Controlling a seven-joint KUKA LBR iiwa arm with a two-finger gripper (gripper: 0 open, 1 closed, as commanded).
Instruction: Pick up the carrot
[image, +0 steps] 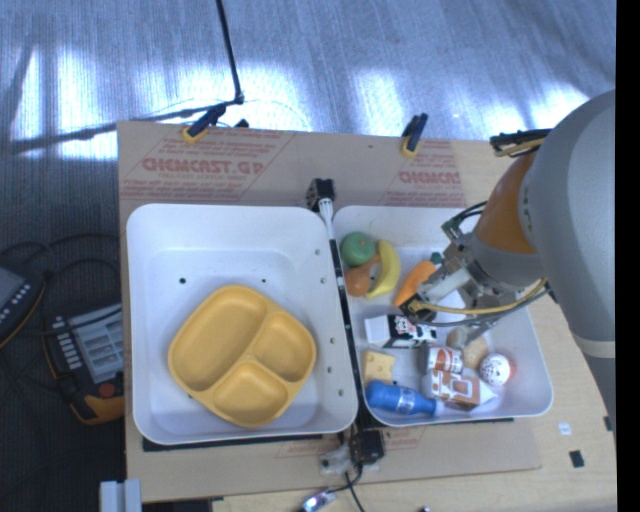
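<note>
The carrot (412, 284) is a short orange piece lying at a slant in the right bin (535, 395), just right of the banana (386, 270). My gripper (434, 288) reaches in from the right and hangs low over the bin, right beside the carrot's upper end. The wrist and its orange band cover the bin's back right part. I cannot make out whether the carrot is between the fingertips or only next to them.
In the right bin lie a green apple (356, 247), a cheese wedge (377, 364), a blue bottle (399, 400), a red and white can (449, 378) and a white ball (495, 370). The left bin (160, 240) holds a yellow divided plate (243, 352).
</note>
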